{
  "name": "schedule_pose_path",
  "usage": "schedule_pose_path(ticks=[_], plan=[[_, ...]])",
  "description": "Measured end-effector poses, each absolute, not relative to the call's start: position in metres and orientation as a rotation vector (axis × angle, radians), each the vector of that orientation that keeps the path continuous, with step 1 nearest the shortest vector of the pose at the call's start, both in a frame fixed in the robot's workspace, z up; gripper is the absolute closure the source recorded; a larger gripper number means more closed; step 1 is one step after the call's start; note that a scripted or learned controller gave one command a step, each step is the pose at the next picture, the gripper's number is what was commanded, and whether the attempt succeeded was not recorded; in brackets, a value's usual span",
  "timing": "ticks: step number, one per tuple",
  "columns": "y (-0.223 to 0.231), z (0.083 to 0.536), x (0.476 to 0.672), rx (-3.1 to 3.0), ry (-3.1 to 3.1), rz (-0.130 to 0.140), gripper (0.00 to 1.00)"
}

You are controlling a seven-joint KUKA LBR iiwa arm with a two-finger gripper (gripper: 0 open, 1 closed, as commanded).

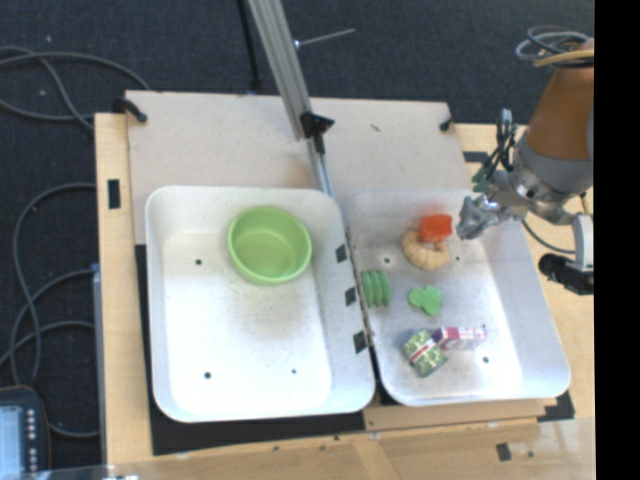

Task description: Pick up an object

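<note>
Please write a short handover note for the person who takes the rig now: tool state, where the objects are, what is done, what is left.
Tool: over the right bin, near its upper edge, just right of the orange block; nothing seen in it.
Right bin: orange block, tan pastry, ridged green piece, small green piece, wrapped packet.
Left bin: green bowl.
Done: no pick yet.
Left: grasp and lift one object.

In the left bin (180, 368), 1 green bowl (269, 245) is sitting far, leaving its near half open. In the right bin (520, 318), 5 items are crowding the left, leaving the right side free.
</note>
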State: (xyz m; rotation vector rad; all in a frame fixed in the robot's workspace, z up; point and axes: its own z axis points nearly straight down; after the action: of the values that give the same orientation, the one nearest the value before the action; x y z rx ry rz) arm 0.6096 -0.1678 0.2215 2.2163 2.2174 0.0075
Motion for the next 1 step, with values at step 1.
schedule_pose_path(ticks=[1], plan=[[-0.1682, 0.2426, 0.6107, 2.215, 2.224, 0.005, 1.00]])
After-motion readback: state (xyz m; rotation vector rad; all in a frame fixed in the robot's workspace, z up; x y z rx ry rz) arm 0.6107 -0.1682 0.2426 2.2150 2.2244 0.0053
